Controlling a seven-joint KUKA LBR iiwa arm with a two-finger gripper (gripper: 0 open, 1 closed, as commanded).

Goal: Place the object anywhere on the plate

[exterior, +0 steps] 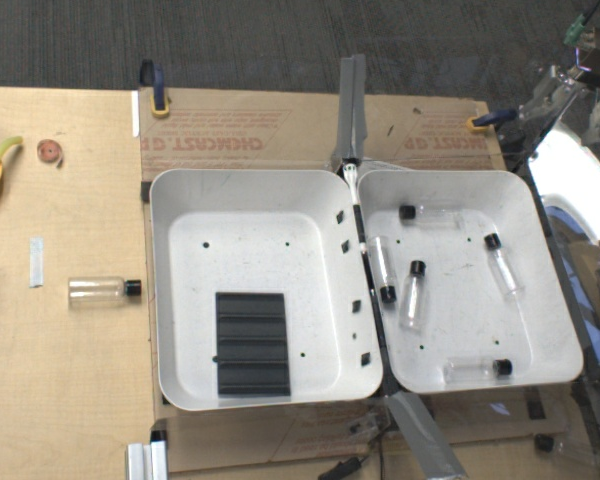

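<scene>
The clear plastic black-capped vials (413,293) lay in the right white bin (450,313), the black ribbed rectangular plate (251,345) leftward by the left white bin's (250,238) near edge; the hand's grip could not be told.

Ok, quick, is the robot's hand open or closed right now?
The hand: cannot be told.
Clear vials lie in the right bin, black plate in the left bin.
</scene>
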